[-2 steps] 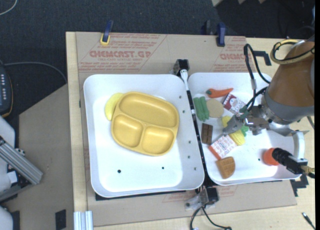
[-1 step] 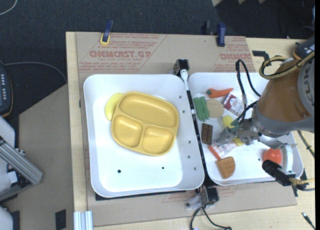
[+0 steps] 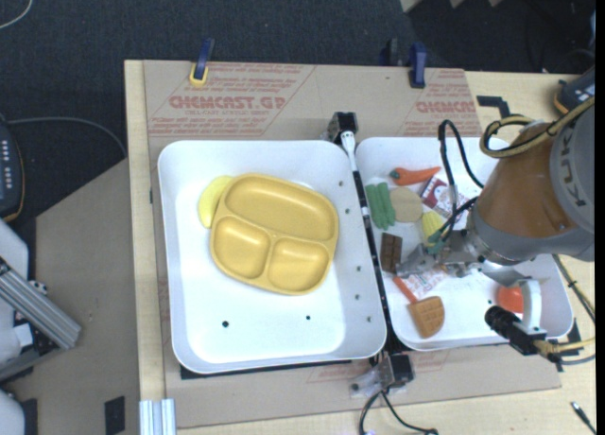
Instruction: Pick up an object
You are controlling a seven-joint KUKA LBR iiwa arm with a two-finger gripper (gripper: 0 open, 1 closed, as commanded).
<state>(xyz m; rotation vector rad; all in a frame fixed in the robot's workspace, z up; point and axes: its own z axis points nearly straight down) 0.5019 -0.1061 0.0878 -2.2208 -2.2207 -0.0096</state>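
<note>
A: Where is your gripper [image 3: 423, 258] sitting?

B: It is hanging low in the right bin [image 3: 558, 315], over the red-and-white wrapper [image 3: 422, 280]. Whether it is gripping anything, I cannot tell; my wrist is hiding it.

A: And what is lying around it?

B: Nearest the front, a brown cookie-like piece [image 3: 427, 315] is resting just below the wrapper. Beside my gripper a dark brown bar [image 3: 390, 251] is lying; farther back, a green piece [image 3: 380, 204], then an orange carrot [image 3: 413, 176]. In the left bin [image 3: 184, 263], a yellow divided plate [image 3: 272, 233] is sitting.
</note>
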